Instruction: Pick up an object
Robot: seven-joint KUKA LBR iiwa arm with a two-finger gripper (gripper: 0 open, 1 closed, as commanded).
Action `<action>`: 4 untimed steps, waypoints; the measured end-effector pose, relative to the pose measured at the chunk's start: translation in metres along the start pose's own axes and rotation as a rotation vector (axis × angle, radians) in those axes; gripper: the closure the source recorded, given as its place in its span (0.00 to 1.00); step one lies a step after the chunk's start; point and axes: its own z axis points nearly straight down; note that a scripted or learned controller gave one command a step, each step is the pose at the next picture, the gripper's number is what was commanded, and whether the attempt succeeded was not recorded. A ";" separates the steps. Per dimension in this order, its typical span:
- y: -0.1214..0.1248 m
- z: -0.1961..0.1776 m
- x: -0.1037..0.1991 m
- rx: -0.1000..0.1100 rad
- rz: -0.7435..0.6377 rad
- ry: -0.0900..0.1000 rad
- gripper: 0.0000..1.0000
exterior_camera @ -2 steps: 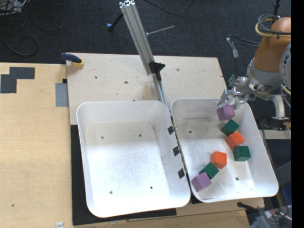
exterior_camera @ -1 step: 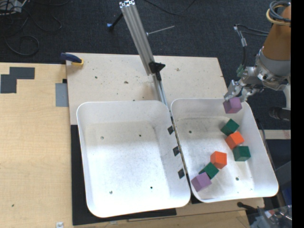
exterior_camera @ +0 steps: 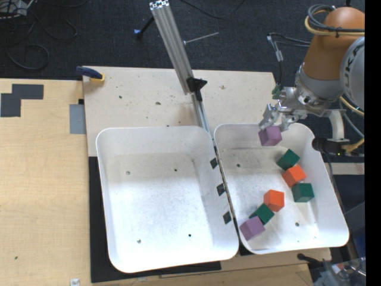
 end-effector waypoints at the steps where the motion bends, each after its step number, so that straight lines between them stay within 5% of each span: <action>1: -0.013 -0.002 0.058 0.001 0.000 0.000 1.00; 4: -0.021 -0.019 0.216 -0.002 -0.001 -0.001 1.00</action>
